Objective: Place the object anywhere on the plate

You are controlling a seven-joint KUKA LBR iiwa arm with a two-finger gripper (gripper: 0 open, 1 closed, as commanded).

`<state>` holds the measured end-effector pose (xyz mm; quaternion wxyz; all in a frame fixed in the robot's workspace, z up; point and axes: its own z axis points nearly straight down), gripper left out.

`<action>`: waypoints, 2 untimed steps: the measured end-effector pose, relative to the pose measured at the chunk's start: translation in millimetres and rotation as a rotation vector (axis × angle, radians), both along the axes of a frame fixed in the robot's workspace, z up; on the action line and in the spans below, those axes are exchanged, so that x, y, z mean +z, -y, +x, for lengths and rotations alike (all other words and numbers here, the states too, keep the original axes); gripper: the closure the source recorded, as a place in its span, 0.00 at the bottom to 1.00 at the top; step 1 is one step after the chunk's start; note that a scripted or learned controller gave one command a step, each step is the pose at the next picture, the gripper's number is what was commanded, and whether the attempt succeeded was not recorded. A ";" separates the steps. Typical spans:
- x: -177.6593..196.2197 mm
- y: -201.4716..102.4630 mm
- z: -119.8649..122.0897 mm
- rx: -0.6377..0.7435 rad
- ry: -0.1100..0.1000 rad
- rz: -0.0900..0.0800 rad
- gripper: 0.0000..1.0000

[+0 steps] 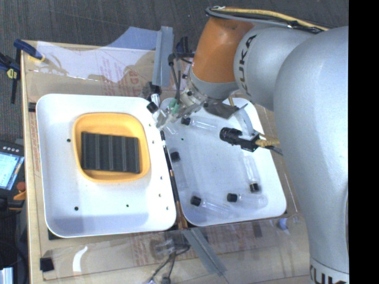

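A: Where's the plate?
B: In the left bin, well left of the gripper, which sits at the right bin's top-left corner.
A: Holding anything?
B: Something greenish, maybe; I can't tell.

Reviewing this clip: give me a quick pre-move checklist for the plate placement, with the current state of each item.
1. Plate visible in left bin: ok.
2. Plate's dark ribbed centre free of objects: ok.
3. End effector located: ok, at right bin's upper-left corner.
4. Object seen between its fingers: cannot tell, too cluttered.
5. Clear tubes with black caps lying loose in right bin: ok.
6. End effector over plate: not ok, right of the divide.
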<state>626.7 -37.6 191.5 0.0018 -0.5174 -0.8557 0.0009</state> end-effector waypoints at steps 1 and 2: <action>0.2 0.3 0.1 0.000 0.000 0.000 0.00; 31.7 50.8 8.1 0.269 0.006 -0.001 0.00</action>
